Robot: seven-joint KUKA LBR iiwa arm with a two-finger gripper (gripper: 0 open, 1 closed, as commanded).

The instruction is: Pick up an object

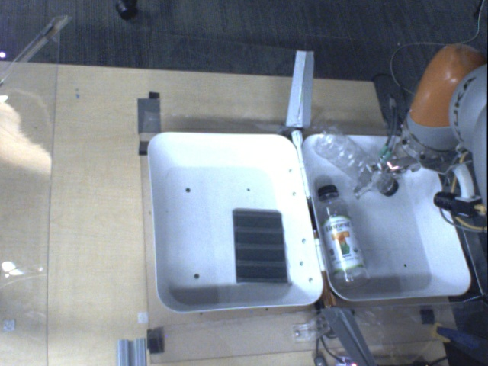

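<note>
My gripper [383,175] sat low over the far part of the right bin [427,280], and I couldn't tell its state; glare hid the tips. A crumpled clear plastic bottle [343,152] lay just to its left, possibly touching. The labelled bottle [341,236] lay nearer the camera by the bin's left wall, cap pointing away. The ribbed black block [259,245] was in the left bin [175,204].

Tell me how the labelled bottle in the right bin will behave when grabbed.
The labelled bottle lies on its side, so a nudge would probably roll it. Its clear plastic looks smooth, possibly slippery. It appears mostly empty, so likely light, though that is hard to confirm.
</note>
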